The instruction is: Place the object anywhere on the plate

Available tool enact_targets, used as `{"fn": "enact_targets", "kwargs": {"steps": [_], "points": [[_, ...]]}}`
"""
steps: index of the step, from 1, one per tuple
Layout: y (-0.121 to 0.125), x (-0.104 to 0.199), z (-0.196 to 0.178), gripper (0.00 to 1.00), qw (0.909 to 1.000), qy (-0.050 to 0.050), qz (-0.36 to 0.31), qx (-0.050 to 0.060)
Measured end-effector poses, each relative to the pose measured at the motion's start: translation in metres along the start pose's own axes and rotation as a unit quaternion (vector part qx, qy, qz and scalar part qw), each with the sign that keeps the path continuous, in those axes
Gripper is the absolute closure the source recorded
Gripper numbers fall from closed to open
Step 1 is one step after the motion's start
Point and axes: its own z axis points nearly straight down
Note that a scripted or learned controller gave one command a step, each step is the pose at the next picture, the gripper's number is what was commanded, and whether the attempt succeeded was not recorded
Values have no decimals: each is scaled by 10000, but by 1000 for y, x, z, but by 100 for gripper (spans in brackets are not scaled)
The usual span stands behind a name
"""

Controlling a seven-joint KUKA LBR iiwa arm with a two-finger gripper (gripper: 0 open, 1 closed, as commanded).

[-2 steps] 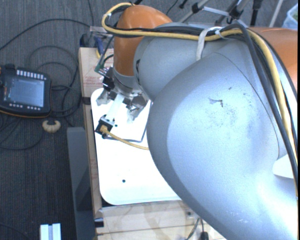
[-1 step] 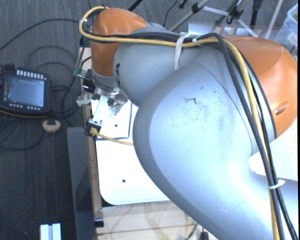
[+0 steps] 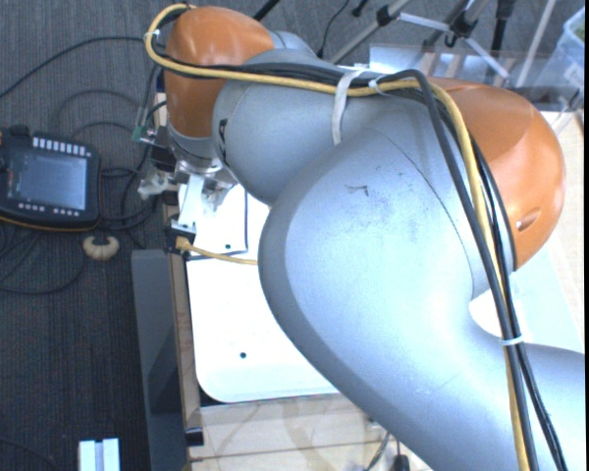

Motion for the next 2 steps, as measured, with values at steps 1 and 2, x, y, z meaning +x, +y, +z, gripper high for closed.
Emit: {"fn": "enact_targets", "kwargs": {"steps": [1,2], "points": [[1,-1,-116,0,9988,10,-484,-10],[-1,0,-15,0,9690,14,2469,33]]}}
